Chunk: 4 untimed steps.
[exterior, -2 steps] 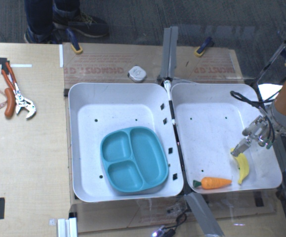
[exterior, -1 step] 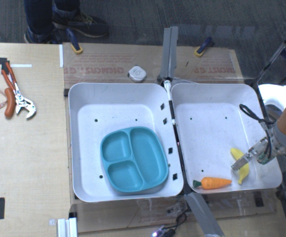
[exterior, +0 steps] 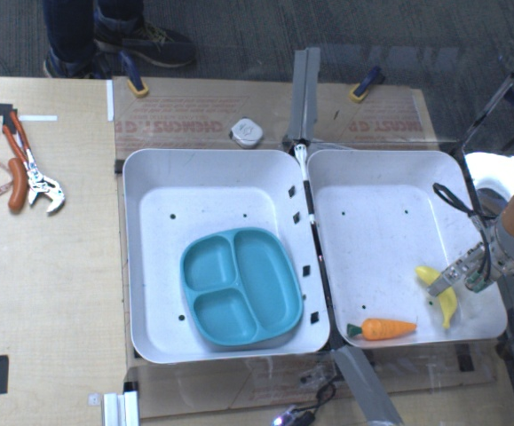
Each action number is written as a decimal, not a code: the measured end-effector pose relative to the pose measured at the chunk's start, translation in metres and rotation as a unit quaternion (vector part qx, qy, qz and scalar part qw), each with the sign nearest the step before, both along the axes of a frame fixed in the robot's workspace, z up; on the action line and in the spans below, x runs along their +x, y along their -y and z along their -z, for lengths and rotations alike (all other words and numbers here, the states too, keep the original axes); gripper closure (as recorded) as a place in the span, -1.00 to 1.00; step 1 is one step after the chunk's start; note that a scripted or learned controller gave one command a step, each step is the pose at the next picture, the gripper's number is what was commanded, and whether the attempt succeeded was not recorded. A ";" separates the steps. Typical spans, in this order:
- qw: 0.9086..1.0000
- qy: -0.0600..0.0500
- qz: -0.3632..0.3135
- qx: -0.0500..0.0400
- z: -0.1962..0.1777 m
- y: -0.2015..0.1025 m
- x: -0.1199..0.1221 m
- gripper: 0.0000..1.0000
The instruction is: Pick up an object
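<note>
In the right bin [exterior: 372, 193] a yellow toy banana [exterior: 448, 307] lies near the front right corner. An orange toy carrot [exterior: 388, 328] with a green tip rests along the front wall, left of the banana. My gripper [exterior: 454, 276] reaches in from the right edge, low over the banana's upper end and partly covering it. A teal divided plate [exterior: 239, 287] sits in the middle of the left bin [exterior: 150, 193].
A black cable loop [exterior: 452, 199] hangs over the right bin's far right corner. A metal post [exterior: 304, 96] rises behind the wall between the bins. Hand tools [exterior: 26, 171] lie on the wooden bench at left. A person's shoes [exterior: 137, 38] stand beyond the bench.
</note>
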<state>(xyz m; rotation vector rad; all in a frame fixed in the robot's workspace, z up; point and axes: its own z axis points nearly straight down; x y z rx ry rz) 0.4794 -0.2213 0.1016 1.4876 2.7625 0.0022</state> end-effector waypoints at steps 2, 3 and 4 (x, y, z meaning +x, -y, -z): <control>1.000 -0.001 -0.022 0.000 -0.090 -0.152 0.066 1.00; 0.993 -0.003 0.118 0.000 -0.103 -0.192 -0.002 1.00; 0.993 -0.003 0.118 0.000 -0.103 -0.192 -0.002 -1.00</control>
